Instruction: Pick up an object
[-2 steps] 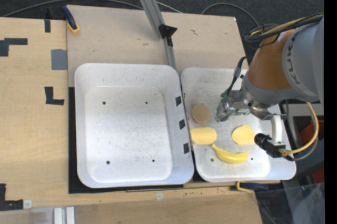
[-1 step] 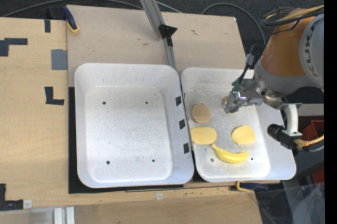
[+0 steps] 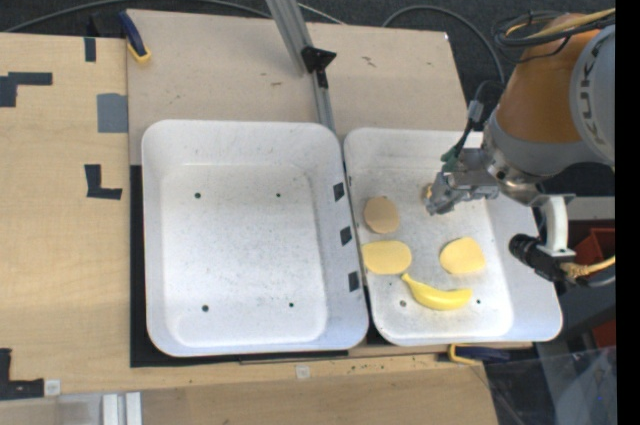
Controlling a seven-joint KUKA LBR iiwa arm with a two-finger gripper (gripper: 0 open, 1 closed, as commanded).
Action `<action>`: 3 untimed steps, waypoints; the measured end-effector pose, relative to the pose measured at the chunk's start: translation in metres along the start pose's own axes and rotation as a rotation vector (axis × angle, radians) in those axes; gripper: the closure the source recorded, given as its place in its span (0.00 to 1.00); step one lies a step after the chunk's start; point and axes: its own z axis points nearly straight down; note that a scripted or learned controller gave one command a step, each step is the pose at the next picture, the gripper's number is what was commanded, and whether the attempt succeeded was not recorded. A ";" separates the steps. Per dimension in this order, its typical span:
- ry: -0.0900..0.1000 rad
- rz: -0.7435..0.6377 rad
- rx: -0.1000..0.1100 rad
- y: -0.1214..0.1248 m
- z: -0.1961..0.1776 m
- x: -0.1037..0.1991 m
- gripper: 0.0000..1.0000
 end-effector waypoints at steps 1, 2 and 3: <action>0.001 -0.005 0.002 0.016 0.009 0.054 1.00; 0.002 -0.006 0.001 0.034 0.016 0.108 1.00; 0.002 -0.007 -0.001 0.053 -0.003 0.162 1.00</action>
